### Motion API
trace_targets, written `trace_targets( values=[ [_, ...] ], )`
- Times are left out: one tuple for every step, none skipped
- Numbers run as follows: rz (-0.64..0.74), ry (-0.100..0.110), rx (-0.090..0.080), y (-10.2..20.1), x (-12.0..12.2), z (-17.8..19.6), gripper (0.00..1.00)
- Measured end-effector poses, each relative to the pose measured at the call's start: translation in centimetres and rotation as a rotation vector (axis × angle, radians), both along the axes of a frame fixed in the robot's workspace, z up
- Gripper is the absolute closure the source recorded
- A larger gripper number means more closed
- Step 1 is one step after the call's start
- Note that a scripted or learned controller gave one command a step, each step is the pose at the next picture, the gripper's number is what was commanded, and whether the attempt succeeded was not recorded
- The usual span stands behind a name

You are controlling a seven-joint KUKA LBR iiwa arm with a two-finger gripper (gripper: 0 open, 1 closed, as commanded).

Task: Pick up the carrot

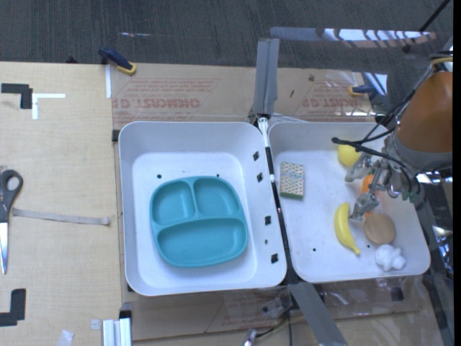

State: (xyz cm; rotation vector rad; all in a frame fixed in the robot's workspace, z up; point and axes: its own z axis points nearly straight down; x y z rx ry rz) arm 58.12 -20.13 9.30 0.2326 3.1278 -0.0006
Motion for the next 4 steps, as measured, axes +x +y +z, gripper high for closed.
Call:
trace_targets(
  values=[
    [0.003, -0.006, -0.003, 0.0, 0.2, 1.1, 1.0],
    [0.165, -0.002, -0.002, -2.1, -2.4, 14.1, 1.0],
    [0.381, 0.003, 0.0, -2.0, -6.4, 0.3, 1.0],
    [0.581, 0.0, -0.001, 2.8, -7.5, 0.0, 1.0]
  ],
)
